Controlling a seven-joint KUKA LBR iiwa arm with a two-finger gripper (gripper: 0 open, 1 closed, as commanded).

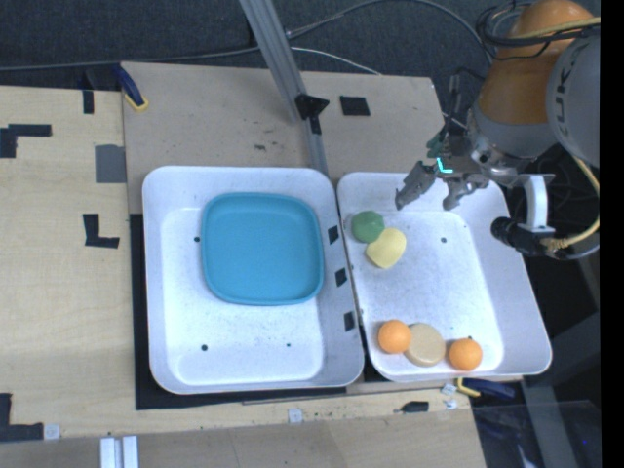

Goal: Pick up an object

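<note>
Claw (429,195) hanging over upper edge of right bin (507,291), fingers apart, nothing between them. Left fingertip near the bin's back rim, right fingertip a bit further right, both pointing down-left in camera view.

Nearest candidates: green object (367,226) and yellow object (387,248), touching or nearly so, against the bin's left wall. Both lying down and to the left of claw in camera view, green one closer, yellow just below it. Neither with a clear long axis; yellow one maybe slightly egg-shaped, hard to say at this res.

Further off, along the bin's front wall: orange ball (394,335), beige round object (425,344), second orange ball (464,354), packed in a row, touching. Well apart from claw.

Left bin (166,291) holding blue plate (261,248), flat, centred toward back; across the divider from claw, least handy.

Judgement: short shift left and toward the front, then descent, for green/yellow pair. Risk: closeness of the two objs and of the bin wall, so little room for a finger on wall side; probably better to straddle along the wall than across it.
</note>
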